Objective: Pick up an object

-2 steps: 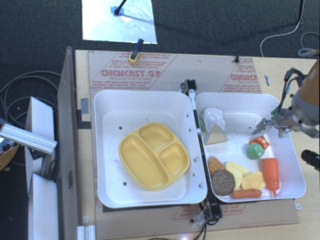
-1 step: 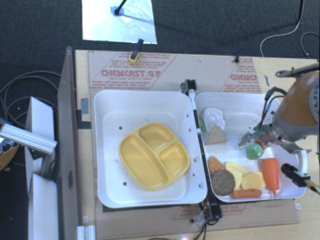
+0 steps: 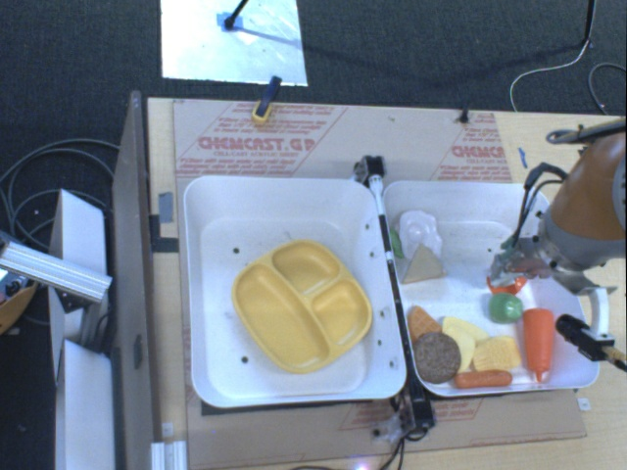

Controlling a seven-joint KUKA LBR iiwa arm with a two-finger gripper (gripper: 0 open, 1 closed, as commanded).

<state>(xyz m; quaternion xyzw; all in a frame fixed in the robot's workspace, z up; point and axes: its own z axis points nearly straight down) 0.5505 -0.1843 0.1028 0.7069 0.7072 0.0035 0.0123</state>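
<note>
The right bin (image 3: 460, 209) holds several toy foods. A white lump (image 3: 419, 231) and a tan wedge (image 3: 423, 262) lie toward its left. A green ball (image 3: 506, 307), an orange carrot (image 3: 538, 341), a brown patty (image 3: 437, 356), yellow pieces (image 3: 480, 346) and an orange sausage (image 3: 482, 380) lie along its front. My gripper (image 3: 509, 267) reaches in from the right and sits low over the bin's right middle. A small red piece (image 3: 504, 285) lies directly beneath its tip, just above the green ball. The gripper body hides how the piece and the tip meet.
The left bin (image 3: 225, 213) holds a yellow divided plate (image 3: 302, 305). A raised rim (image 3: 385, 262) separates the two bins. The arm's orange band (image 3: 593, 199) overhangs the right bin's right edge. A black part (image 3: 586, 333) juts out by the carrot.
</note>
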